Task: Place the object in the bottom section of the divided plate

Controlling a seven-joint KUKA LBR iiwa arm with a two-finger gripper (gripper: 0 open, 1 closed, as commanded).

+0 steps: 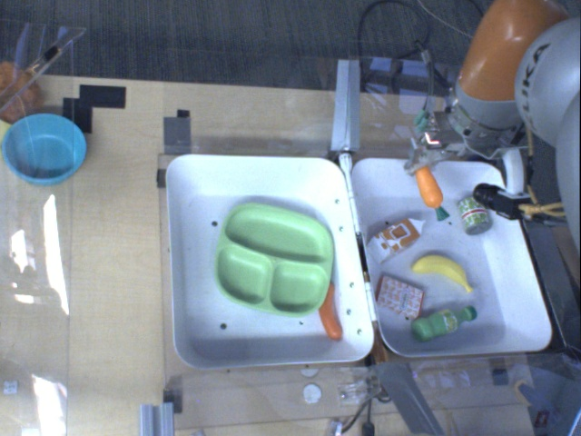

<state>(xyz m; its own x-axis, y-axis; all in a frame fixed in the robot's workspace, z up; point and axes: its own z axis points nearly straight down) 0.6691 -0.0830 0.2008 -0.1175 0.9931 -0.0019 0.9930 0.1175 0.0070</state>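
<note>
Carrying the carrot [428, 188] across is the step I judge I'm in, and doing it well means keeping it high enough to pass over the two bin walls that meet to the left of my gripper [424, 159] before I let it sink toward the plate [272, 258]. My gripper is clamped on the carrot's blunt orange end, and the carrot hangs straight below it, slanting down and a little to the right, green tip lowest, over the right bin [508, 316]. It looks smooth, tapered and toy-like, so I'd expect it to swing or slip if I jerk the arm; a slow, level sweep seems wisest. The plate lies well to the left and below my gripper, in the left bin [195, 207], green, with one long section on its far side and two smaller ones nearer the camera. I'd aim for the near side and lower the tip in first. A second carrot [329, 316] lies just off the plate's near right edge, touching or almost touching it, and I'd steer clear of it. The banana [442, 272], bottle [444, 322] and can [472, 214] sit below my gripper, apart from the carrot.
</note>
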